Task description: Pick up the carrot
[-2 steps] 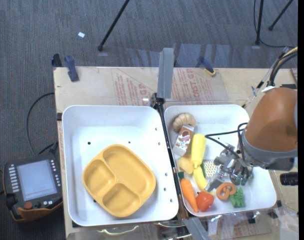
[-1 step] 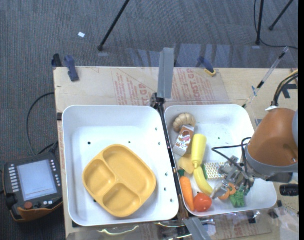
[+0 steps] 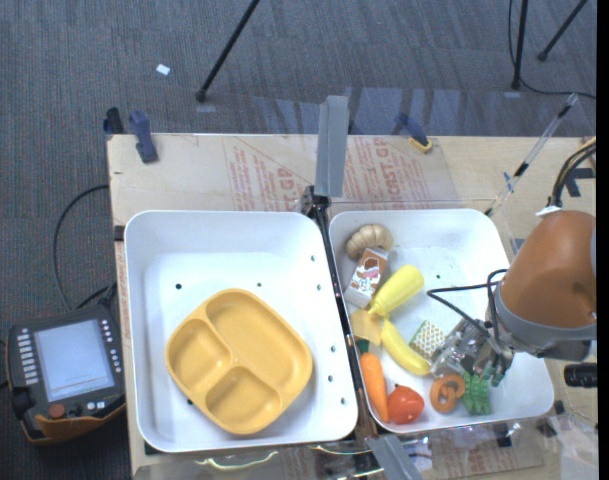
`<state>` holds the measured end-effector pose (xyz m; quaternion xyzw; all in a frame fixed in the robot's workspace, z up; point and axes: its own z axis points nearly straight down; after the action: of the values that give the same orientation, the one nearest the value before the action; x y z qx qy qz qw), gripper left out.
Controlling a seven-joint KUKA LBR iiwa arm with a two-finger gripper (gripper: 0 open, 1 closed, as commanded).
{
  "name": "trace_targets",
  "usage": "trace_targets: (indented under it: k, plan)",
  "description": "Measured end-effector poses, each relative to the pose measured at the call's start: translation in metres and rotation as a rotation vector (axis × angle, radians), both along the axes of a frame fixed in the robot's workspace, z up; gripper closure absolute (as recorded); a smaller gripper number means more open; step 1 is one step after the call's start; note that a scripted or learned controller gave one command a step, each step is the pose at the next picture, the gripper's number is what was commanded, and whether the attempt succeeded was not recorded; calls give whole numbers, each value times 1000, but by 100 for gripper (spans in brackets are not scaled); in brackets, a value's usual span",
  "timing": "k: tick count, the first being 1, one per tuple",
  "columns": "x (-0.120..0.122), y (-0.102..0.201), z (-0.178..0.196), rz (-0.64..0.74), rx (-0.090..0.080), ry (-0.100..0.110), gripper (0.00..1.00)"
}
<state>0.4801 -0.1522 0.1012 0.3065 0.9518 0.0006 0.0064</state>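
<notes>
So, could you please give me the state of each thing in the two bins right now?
carrot: lying flat, untouched, by the right bin's left wall
gripper: low, to the carrot's right
yellow plate: upright in the left bin
banana: lying flat
small carton: tipped on its side

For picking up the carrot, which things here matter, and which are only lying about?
For the job:
carrot
gripper
right bin

Lying about:
yellow tray
left bin
banana
tomato
corn
carton
</notes>
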Motion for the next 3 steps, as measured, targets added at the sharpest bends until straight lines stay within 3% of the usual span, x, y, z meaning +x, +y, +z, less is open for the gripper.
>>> trace_targets:
  k: [1,2,3]
  plan:
    - [15,66,52,158,3,12,100]
    - [14,65,51,158,3,14,0]
    - [31,133,86,-86,4,13,0]
